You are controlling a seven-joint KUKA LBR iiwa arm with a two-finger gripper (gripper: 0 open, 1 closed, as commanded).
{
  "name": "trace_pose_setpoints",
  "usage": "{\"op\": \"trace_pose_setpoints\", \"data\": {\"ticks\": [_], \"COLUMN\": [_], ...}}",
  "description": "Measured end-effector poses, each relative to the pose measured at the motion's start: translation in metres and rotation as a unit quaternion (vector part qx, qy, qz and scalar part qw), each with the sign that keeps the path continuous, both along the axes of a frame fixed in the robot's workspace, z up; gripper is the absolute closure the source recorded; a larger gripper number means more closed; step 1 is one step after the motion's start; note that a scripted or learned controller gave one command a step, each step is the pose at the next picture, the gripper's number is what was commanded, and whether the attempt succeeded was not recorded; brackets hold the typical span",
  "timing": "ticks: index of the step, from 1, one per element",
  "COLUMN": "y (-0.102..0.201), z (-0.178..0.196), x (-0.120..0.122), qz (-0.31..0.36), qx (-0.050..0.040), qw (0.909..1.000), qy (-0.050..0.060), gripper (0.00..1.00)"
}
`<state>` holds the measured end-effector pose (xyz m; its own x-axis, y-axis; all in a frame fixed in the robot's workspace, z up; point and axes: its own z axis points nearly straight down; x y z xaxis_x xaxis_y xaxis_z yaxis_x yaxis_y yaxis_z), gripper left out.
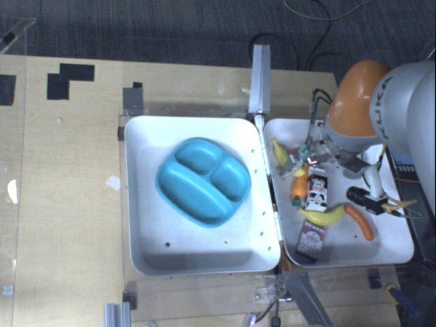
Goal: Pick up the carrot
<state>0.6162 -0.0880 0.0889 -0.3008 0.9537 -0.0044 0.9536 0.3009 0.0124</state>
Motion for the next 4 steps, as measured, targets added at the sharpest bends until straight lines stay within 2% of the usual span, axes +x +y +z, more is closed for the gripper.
{"op": "trace_pose_setpoints", "data": {"ticks": [1,2,3,4], "y": [0.002,0.034,0.033,0.046], "z": [0.012,0.111,0.111,0.096], "x": [0.002,0.029,0.028,-0.035], "qz": [0.001,-0.042,-0.042,-0.024], "qx": [0.0012,0.0007,0.0006,0.0007], "qw": [1.0,0.9991,0.9991,0.9997], "qy": [-0.003,0.002,0.003,0.004], "gripper": [1.0,1.0,0.0,0.0]}}
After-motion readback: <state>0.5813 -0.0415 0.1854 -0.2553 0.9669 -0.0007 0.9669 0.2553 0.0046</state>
